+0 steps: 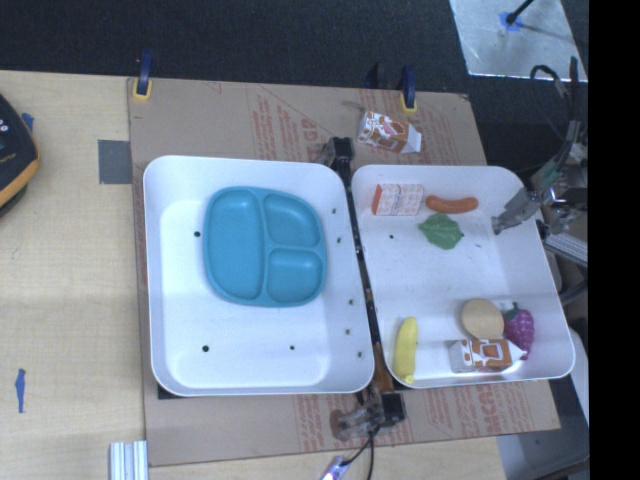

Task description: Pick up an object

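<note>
Right bin (520, 298): holding hot dog (452, 205), green leaf (441, 231), carton (398, 200), banana (405, 348), bread roll (482, 318), grapes (519, 328).
Jaws (508, 216): hovering over the bin's right rim; apart or together, cannot tell.
Left bin (180, 338): carrying a blue plate (265, 246).

A blue divided plate (265, 245) lies in the left bin (170, 368).
</note>
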Available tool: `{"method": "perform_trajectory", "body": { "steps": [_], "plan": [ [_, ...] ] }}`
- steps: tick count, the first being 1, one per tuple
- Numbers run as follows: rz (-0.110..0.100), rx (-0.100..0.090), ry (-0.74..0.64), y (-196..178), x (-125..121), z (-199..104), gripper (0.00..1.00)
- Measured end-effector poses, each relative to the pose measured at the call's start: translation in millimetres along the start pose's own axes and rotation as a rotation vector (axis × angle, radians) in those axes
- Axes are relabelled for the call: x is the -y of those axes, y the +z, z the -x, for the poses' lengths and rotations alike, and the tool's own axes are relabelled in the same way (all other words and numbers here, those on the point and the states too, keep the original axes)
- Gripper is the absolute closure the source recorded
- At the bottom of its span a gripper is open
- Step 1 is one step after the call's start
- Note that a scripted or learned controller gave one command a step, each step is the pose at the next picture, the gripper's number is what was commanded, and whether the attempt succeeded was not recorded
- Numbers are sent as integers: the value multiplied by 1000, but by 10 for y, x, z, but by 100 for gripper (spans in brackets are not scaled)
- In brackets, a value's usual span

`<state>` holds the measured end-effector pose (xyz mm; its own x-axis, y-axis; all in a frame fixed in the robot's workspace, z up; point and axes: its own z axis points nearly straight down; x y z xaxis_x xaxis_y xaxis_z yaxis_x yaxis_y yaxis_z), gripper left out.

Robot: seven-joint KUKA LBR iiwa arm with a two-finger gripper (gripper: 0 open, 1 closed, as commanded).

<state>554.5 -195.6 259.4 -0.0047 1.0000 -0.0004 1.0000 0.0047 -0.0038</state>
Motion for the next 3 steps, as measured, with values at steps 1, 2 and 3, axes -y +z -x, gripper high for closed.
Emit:
{"method": "perform_trajectory", "body": {
  "steps": [1,2,3],
  "plan": [
    [-2,0,-2,1546,-504,160,0],
    [5,0,0,432,-824,39,0],
    [-2,-1,-1,1685,-1005,-399,0]
  ]
}}
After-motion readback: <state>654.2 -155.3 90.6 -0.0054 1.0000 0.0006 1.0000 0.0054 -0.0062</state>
